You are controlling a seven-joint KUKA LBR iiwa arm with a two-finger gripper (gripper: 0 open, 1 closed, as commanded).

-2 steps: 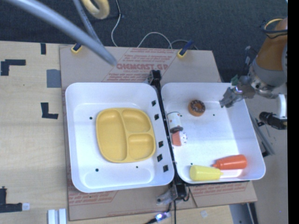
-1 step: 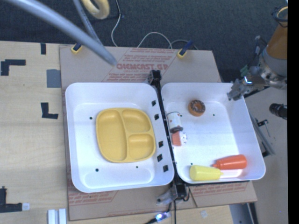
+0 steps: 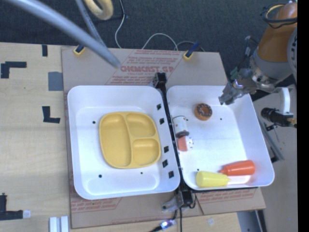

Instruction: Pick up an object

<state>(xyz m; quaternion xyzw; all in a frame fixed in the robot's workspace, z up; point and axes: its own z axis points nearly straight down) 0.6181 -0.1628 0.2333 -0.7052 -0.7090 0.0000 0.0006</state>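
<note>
Desk (image 3: 29,129) carrying two white bins: left bin (image 3: 82,178) holding a yellow tray (image 3: 129,139); right bin (image 3: 251,124) holding a donut (image 3: 203,111), small can (image 3: 181,125), yellow piece (image 3: 211,179) and orange piece (image 3: 237,168). Pincer (image 3: 227,98) is hovering at the right bin's far right rim, its state impossible to tell. Donut is lying nearest, just left of it and slightly nearer the camera; being round, it has no long axis.

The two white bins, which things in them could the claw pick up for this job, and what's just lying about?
Could be picked up: doughnut, small orange and white toy, yellow piece, orange piece, all in the right bin near the claw.

Lying about: yellow divided plate in the left bin, cardboard.
</note>
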